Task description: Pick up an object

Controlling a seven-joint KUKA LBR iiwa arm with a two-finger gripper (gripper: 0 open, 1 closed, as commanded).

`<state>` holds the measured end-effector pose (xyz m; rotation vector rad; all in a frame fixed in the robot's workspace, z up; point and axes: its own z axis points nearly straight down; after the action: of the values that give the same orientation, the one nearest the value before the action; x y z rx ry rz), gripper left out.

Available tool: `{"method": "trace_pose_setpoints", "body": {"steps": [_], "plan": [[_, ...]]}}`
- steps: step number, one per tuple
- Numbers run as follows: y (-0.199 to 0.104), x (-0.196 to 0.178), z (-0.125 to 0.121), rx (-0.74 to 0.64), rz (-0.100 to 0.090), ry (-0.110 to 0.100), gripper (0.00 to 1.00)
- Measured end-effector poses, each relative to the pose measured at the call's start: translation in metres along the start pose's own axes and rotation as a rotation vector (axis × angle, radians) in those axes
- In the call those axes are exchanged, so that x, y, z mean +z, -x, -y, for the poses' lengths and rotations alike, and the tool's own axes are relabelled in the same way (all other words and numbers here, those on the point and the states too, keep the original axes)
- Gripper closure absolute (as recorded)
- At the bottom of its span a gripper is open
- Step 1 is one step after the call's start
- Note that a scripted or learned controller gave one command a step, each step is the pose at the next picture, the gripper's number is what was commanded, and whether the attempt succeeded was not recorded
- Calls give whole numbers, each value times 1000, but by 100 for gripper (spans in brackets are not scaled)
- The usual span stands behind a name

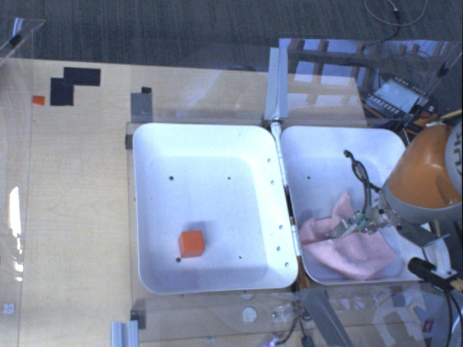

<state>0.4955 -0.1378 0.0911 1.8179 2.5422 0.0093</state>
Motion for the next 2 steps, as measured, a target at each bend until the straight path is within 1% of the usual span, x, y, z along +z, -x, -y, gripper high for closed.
{"method": "trace_pose_setpoints", "body": {"steps": [1,2], "plan": [[1,1,-44,412,-3,0,0],[-2,3,-101,216,-4,-2,0]]}}
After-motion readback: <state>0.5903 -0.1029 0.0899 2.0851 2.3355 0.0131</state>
